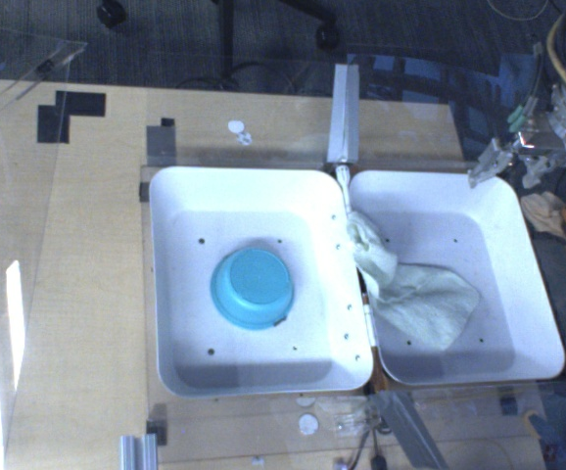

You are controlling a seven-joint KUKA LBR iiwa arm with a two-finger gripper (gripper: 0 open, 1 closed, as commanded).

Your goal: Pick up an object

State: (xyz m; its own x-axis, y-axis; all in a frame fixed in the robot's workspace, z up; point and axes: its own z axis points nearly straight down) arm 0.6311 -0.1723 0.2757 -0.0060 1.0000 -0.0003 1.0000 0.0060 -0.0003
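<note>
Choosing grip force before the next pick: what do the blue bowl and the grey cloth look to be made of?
Blue bowl: probably plastic, smooth and slightly glossy, with an even colour and a rigid round shape, sitting upside down.
Grey cloth: soft woven fabric, matte, judging by its folds, and it drapes over the dividing rim between the bins.

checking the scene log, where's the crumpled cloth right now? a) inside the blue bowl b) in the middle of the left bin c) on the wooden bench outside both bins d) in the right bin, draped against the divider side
d: the pale cloth lies in the right bin, bunched up along the edge it shares with the left bin, where the blue bowl sits.
</note>
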